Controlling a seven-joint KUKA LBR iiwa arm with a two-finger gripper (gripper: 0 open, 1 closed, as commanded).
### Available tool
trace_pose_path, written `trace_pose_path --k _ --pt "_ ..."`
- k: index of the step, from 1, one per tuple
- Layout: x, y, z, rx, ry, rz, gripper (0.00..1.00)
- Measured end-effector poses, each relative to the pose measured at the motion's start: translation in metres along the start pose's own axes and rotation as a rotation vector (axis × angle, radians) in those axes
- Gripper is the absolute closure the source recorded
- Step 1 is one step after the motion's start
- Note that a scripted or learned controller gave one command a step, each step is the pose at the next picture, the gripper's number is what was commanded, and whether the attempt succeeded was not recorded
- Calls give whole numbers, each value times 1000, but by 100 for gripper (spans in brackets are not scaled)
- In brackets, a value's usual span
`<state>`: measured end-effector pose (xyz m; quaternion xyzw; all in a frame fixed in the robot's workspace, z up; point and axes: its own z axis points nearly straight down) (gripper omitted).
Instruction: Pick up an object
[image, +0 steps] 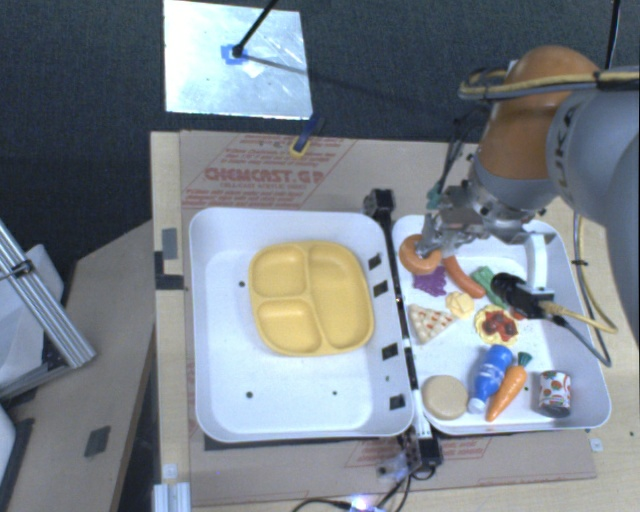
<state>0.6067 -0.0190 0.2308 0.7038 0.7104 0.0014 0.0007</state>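
Note:
My gripper (433, 243) is low over the far left corner of the right bin (590, 400), directly at an orange ring-shaped toy (415, 258). Whether it touches the ring is hidden by the wrist. Next to the ring lie an orange sausage (463, 275) and a purple bunch of grapes (431, 284). Nothing can be seen held.
The right bin also holds a pizza slice (430, 322), a small yellow piece (460, 303), a green toy (484, 279), a red-yellow disc (497, 325), a blue bottle (489, 370), a carrot (508, 388), a tan bun (445, 396) and a small can (553, 393). A yellow divided plate (308, 298) lies in the left bin (215, 380).

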Motion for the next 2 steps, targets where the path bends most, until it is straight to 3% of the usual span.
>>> trace_pose_path --k 1,2 --pt "51 15 -7 0 1 0 100" --pt "106 33 14 1 1 -1 100"
